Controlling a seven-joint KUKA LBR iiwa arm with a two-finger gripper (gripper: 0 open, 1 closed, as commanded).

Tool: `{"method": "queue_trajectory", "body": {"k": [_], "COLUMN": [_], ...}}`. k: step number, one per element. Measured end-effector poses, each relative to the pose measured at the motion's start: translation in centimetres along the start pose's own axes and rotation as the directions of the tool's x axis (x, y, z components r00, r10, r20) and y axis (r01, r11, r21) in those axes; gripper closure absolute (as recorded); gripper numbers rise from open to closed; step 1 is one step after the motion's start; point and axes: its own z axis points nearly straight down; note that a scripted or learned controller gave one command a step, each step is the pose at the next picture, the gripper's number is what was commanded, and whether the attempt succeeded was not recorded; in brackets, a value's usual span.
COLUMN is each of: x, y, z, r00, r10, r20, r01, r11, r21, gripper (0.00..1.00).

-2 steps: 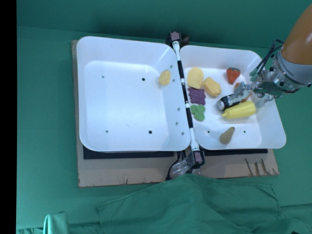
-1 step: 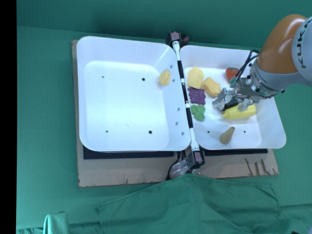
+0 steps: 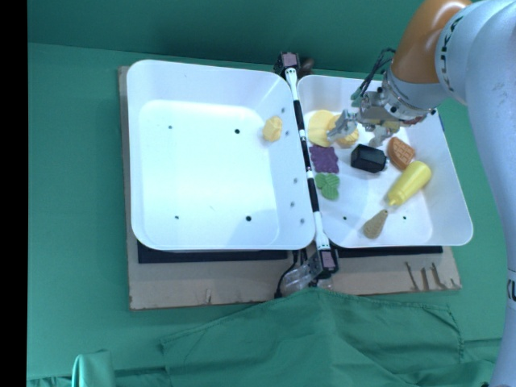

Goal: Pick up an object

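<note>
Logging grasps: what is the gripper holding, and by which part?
Cannot tell. The gripper sits right at a yellow piece in the right bin, but no hold is visible.

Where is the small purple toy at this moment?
In the camera view, the purple toy lies in the right-hand bin near its left wall, between the yellow piece behind it and the green piece in front.

Bench (image 3: 72, 216): green-covered.
Cardboard (image 3: 201, 285): flat on bench.
Left bin (image 3: 145, 79): on cardboard's left half.
Right bin (image 3: 451, 216): on cardboard's right half.
Cloth (image 3: 322, 337): crumpled, overlapping cardboard's front edge.
</note>
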Motion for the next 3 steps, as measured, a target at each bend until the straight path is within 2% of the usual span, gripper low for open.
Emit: {"method": "queue_trajectory", "body": {"k": [1,2,3], "x": [-0.3,-0.3,-0.3], "y": [-0.1,-8.0,-7.7], "z": [-1.6,-2.5,-2.4], "r00": [1.0,1.0,1.0], "r10": [0.006,0.008,0.005], "r20": [0.002,-0.003,-0.002], "r01": [-0.006,-0.008,-0.005], "r11": [1.0,1.0,1.0], "r21": [-0.005,0.013,0.008], "gripper": [1.0,1.0,0.0]}}
